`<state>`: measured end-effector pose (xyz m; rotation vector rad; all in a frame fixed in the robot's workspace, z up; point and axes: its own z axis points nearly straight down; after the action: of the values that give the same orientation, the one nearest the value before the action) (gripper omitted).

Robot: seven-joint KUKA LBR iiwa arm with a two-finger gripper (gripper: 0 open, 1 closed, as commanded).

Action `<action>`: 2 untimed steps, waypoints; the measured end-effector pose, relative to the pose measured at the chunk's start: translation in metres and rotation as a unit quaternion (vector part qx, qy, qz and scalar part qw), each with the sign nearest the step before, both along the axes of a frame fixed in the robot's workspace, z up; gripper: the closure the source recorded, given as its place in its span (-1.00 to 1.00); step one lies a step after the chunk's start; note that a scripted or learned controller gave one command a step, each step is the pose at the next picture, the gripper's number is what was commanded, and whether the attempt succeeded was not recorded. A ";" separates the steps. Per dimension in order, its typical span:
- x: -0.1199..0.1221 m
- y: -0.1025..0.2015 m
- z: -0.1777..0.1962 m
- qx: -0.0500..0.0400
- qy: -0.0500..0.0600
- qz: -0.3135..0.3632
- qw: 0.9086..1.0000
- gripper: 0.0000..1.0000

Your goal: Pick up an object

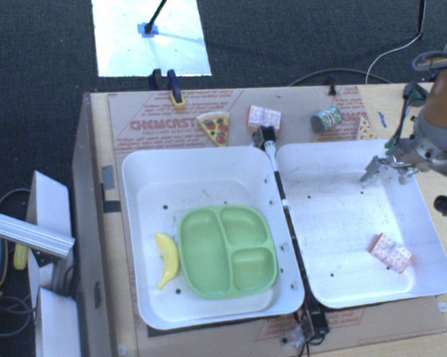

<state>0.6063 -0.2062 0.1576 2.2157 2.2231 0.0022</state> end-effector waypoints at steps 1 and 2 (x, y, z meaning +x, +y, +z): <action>0.000 0.000 0.000 0.000 0.000 0.000 1.000 -1.00; 0.000 0.000 0.000 0.000 0.000 0.000 1.000 -1.00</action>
<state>0.6063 -0.2062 0.1576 2.2157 2.2231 0.0022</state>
